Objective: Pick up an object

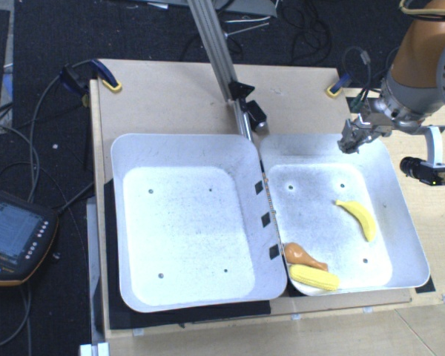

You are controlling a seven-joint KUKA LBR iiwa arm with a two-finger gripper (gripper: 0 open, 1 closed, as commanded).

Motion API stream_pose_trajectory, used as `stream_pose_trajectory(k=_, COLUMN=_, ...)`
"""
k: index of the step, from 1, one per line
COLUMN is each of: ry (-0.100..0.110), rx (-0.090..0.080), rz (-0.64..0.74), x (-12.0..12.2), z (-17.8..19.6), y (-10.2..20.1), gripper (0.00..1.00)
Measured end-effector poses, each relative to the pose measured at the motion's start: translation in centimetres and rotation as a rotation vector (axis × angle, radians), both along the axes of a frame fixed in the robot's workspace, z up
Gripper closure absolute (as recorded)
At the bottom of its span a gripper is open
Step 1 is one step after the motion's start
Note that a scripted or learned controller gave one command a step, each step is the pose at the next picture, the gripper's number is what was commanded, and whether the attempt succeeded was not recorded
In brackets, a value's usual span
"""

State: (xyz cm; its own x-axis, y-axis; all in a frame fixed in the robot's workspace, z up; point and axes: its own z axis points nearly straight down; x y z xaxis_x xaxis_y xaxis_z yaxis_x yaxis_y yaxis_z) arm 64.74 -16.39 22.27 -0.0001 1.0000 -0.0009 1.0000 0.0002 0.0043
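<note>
With the gripper [350, 144] hovering over the right bin's [404, 221] far rim, finger state impossible to tell, the arm should descend squarely onto the banana [358, 217] lying mid-bin, straddling its narrow width.

dark carpeted floor [44, 35], loose cables [22, 136], pale wooden bench [170, 99]

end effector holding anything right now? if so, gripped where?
Nothing held. The end effector hovers over the right bin's far edge; banana, corn cob and orange toy lie in it.
</note>
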Motion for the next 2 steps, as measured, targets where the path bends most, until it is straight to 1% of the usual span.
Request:
stream_pose_trajectory(k=1, ry=0.001, rx=0.000, rz=0.000, x=0.1, z=4.5, y=0.0, gripper=1.00)
stream_pose_trajectory(k=2, ry=0.005, rx=0.002, rz=0.004, x=-0.1, z=3.0, y=5.7, gripper=1.00)
